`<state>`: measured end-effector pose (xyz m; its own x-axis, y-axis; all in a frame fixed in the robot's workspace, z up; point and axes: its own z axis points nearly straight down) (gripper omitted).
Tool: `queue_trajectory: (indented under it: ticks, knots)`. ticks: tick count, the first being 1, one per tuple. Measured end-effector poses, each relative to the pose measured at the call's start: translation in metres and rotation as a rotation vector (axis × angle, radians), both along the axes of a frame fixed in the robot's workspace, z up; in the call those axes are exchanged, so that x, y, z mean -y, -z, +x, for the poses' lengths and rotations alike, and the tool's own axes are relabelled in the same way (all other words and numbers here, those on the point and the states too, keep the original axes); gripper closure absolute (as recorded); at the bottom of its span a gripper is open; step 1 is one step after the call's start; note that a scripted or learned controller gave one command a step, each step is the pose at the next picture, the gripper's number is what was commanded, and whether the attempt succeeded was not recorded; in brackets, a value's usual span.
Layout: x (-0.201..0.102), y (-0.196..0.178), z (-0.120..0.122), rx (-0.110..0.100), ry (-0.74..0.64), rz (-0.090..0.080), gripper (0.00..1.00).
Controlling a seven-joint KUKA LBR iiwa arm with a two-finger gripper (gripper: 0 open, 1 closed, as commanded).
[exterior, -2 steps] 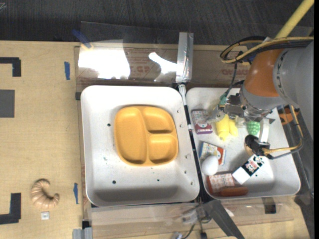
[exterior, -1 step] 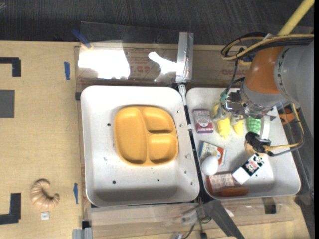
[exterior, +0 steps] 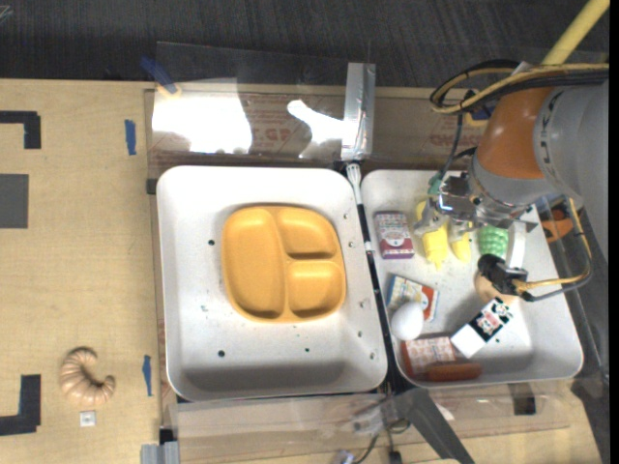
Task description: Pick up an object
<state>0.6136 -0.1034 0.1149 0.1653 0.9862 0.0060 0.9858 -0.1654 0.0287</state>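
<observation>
Two white bins sit side by side; the left bin point(exterior: 184, 259) holds a yellow divided tray point(exterior: 283, 262). Right of that tray, my gripper point(exterior: 455, 222) hangs over the right bin point(exterior: 556, 341), apparently touching a yellow object point(exterior: 437, 246). Whether my gripper is clenched or released, I cannot tell. A white egg point(exterior: 407, 323) lies below-right of the tray.

right bin point(exterior: 566, 346): yellow object point(exterior: 437, 245) lies at far side, just right of small pink-white packet point(exterior: 394, 235).
</observation>
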Motion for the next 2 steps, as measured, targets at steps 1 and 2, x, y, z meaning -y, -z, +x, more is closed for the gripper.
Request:
queue_trajectory:
  ticks: [1,2]
  knots:
    - [0.041,-0.017,-0.039,-0.034,0.225,0.002,1.0]
    - [0.037,-0.101,0.007,-0.028,-0.066,-0.004,1.0]
